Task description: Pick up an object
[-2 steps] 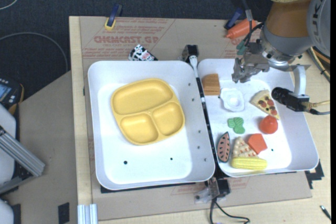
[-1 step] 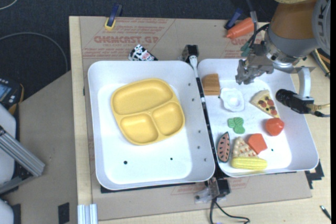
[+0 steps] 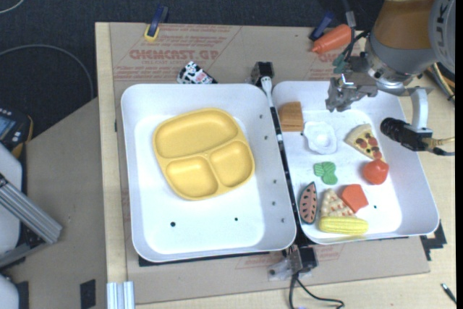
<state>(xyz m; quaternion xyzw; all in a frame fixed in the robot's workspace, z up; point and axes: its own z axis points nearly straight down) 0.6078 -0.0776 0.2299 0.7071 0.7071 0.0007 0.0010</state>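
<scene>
So the arm (image 3: pixel 409 3) comes in from the upper right of the frame, orange band up top, wrist bent down so the gripper (image 3: pixel 338 99) hangs over the upper part of the right bin (image 3: pixel 423 192). Can't tell from this angle how the gripper is set, it's just a dark blob, and nothing is visibly in it. It sits just above and right of the brown block (image 3: pixel 291 116) and near the white cup thing (image 3: pixel 320 136). The rest of the toy food is lower in the same bin: pizza slice (image 3: pixel 364 140), tomato (image 3: pixel 375 171), green piece (image 3: pixel 325 171), watermelon slice (image 3: pixel 309 202), red-orange block (image 3: pixel 354 196) and corn cob (image 3: pixel 343 226) near the bottom edge. Left bin (image 3: pixel 137 155) has a yellow divided plate (image 3: pixel 203 153) in the middle. A carrot (image 3: pixel 331 40) lies on the desk (image 3: pixel 116 61) outside, upper right.
</scene>
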